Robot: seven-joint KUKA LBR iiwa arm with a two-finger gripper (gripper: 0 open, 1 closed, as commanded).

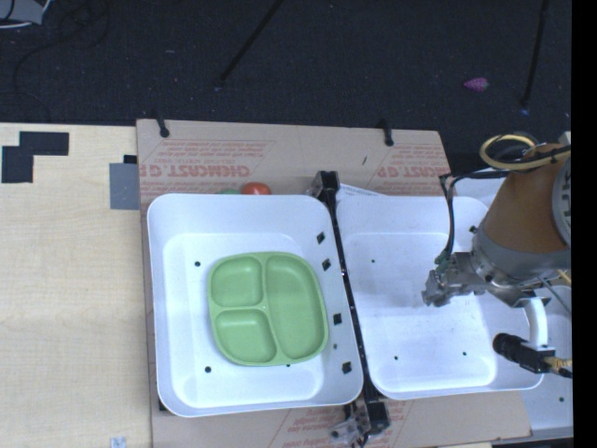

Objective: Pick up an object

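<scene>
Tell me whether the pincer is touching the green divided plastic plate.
Apart. The camera view shows the pincer over the right white bin, while the green divided plastic plate lies in the left white bin.

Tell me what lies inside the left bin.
Inside the left bin lies one green divided plate, its three compartments bare. Whatever is beneath the plate is covered.

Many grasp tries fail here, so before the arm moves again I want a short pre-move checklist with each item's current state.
1. Target in view: green three-compartment plastic plate lies flat in the left white bin: ok.
2. End effector above target: it sits over the right white bin: not ok.
3. Object held: nothing seen at the end effector: not ok.
4. Finger opening: cannot tell.
5. Black divider lies between bins on the path: ok.
</scene>
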